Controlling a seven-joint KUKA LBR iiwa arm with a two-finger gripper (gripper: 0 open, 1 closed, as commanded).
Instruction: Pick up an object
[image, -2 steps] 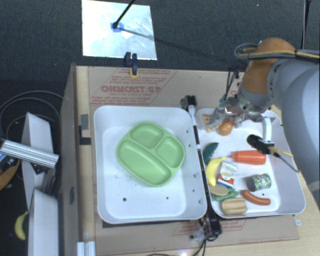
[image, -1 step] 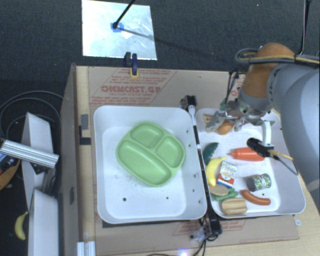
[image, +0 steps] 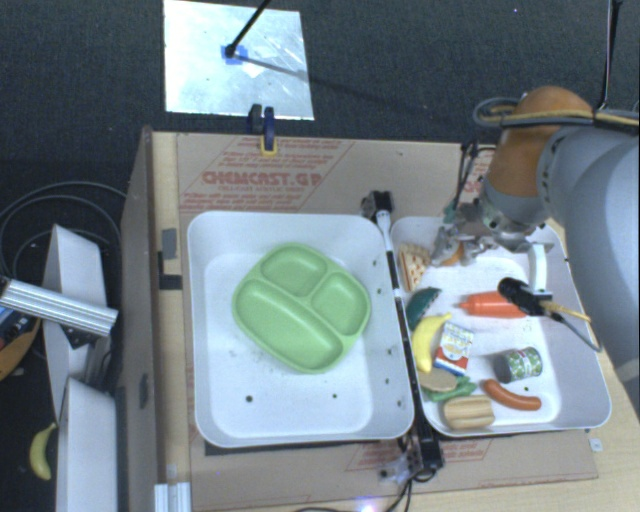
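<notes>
Cardboard-topped bench, two white bins: green divided plate left, toy food in the right bin. Gripper hovers over its far end, near the waffle; its grasp can't be made out.

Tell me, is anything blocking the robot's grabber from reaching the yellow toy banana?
Somewhat. The gripper hangs over the right bin's far end, and the yellow toy banana lies nearer the camera. A dark green toy sits between them, beside a waffle-patterned piece.
</notes>
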